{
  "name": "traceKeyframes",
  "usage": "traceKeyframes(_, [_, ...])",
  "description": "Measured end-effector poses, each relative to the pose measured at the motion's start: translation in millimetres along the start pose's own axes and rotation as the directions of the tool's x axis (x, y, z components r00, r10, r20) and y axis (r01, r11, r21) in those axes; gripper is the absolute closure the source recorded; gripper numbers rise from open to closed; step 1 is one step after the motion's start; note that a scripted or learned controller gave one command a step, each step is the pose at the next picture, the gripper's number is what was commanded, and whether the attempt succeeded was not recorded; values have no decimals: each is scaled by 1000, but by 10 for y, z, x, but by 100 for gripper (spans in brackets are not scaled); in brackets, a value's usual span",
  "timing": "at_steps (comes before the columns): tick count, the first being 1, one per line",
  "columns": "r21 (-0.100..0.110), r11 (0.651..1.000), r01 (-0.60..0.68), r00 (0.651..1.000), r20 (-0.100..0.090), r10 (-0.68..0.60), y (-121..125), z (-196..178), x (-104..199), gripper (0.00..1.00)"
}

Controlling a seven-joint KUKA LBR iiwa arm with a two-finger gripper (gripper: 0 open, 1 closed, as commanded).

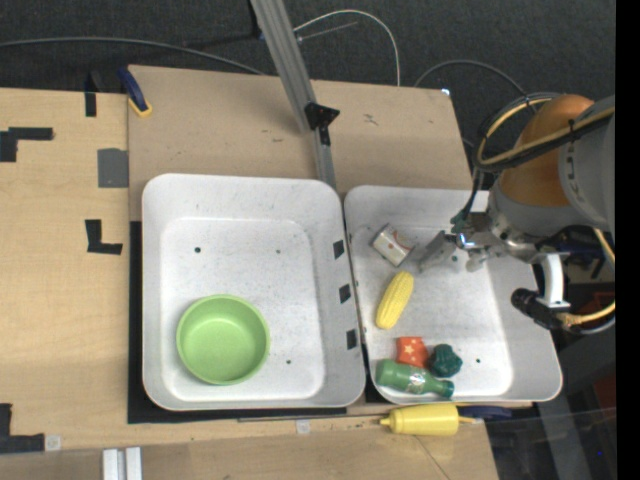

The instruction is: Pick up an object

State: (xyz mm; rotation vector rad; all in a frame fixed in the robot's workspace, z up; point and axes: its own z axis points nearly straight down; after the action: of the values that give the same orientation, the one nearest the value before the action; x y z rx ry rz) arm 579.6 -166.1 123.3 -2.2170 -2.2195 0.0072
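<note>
**Ana:** While the arm hangs over the right bin [520, 373], where is the pincer [438, 253]?

**Ben:** It is low, near the bin's back edge. Its two dark fingers stand a little apart and I see nothing between them. So it holds nothing.

**Ana:** What could it pick?

**Ben:** A small grey block [390, 245] lies just beside the fingers, toward the back left corner. A yellow corn [394, 299] lies in the middle. By the front edge sit a red thing [411, 349], a dark green lump [444, 360] and a green bottle [413, 379].

**Ana:** And the left bin [240, 198]?

**Ben:** A green bowl [223, 339] sits in its front left corner. A yellow bottle [424, 420] lies on the tabletop [60, 268], by the right bin's front edge.

**Ana:** Which step is this?

**Ben:** I think it is reaching. Next it must go down over the block or the corn, then close.
</note>
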Motion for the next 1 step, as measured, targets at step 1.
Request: traceKeyframes(1, [-4, 1000, 2, 1000, 0, -2, 13, -127, 6, 100])
